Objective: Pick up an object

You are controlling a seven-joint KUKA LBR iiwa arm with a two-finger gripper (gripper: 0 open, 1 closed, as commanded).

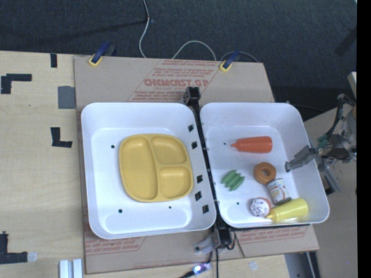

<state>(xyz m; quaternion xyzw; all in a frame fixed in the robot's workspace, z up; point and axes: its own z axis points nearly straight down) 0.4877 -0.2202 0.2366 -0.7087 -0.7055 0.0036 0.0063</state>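
Note:
The right bin [290, 116] holds an orange carrot [253, 145], a green pea pod [233, 179], a brown donut [265, 172], a small labelled can [277, 190], a round red-and-white item [260, 207] and a yellow bottle [288, 210] lying on its side. My gripper [301, 158] sits at the right rim of this bin, just right of the donut and above the can. Nothing shows in its grasp. The arm behind it runs off the right side of the view.
The left bin [98, 126] holds a yellow divided plate [155, 167]. Both bins rest on a cardboard sheet [168, 80] held by yellow-and-blue clamps [99, 53] at the back. A white cable [145, 28] trails behind the bins.

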